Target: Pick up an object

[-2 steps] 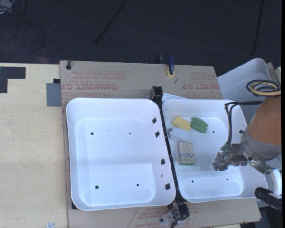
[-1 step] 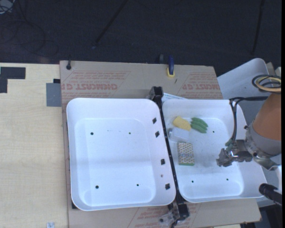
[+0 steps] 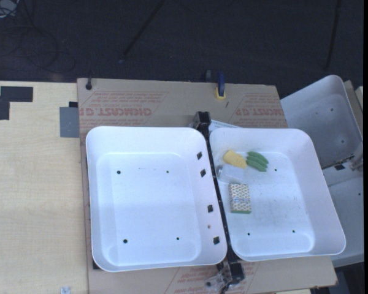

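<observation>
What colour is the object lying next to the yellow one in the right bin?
Green, seen in the camera view, touching the yellow object.

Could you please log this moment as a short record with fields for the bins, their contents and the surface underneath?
left bin: white, shallow
right bin: white, shallow, adjoins the left bin
yellow object: right bin, far left part
green object: right bin, touching the yellow object's right side
patterned block: right bin, nearer than the yellow object
base: cardboard sheet under both bins
</observation>
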{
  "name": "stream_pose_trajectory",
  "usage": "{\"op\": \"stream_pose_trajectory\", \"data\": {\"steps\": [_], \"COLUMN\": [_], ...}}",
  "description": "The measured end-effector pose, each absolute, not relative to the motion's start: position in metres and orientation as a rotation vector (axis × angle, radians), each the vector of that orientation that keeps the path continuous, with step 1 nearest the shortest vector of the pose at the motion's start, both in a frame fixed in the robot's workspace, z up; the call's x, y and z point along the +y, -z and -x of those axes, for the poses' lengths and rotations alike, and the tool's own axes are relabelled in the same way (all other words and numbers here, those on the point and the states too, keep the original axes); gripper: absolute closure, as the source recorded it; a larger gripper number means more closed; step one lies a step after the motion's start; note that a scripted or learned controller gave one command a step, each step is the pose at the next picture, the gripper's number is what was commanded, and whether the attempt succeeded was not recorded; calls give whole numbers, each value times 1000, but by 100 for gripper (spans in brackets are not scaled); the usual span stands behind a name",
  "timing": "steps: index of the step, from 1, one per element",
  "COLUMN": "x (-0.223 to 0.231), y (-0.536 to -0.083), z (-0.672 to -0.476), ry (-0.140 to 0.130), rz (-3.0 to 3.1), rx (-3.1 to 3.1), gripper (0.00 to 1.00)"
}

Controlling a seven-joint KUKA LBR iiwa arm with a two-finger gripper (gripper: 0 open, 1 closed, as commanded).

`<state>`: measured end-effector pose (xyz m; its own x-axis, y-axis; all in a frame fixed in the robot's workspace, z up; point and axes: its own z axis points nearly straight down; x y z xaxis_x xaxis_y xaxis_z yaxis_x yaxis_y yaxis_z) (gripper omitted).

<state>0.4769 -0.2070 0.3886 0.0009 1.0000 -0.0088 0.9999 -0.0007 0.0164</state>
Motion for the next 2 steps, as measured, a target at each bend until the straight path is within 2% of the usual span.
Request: {"op": "stream_pose_trajectory", "data": {"steps": [1, 2], "x": [-176, -123], "y": [-271, -110], "z": [-493, -472], "ry": [8, 10], "rz": [-2227, -2233], "rx": [2233, 2235], "gripper": [100, 100]}}
